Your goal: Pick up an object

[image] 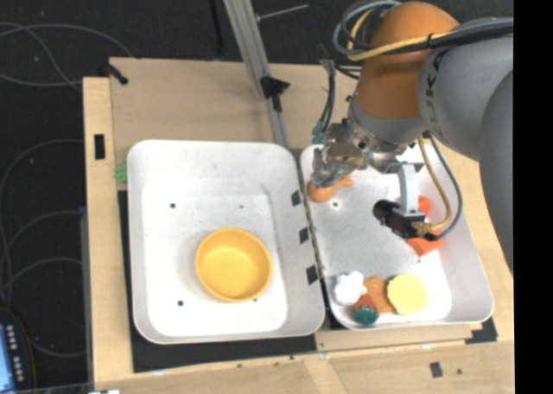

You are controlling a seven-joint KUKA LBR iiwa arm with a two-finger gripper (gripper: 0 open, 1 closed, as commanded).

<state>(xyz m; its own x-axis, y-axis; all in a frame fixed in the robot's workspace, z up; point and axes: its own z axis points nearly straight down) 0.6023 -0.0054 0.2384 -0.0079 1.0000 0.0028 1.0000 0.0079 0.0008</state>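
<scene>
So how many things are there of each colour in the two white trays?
Yellow: 2, the bowl in the left bin and a round yellow thing in the right bin.
Orange: 3, one under the gripper, one at the front, one by the right side.
White: 1.
Green: 1.
Total: 7.
</scene>
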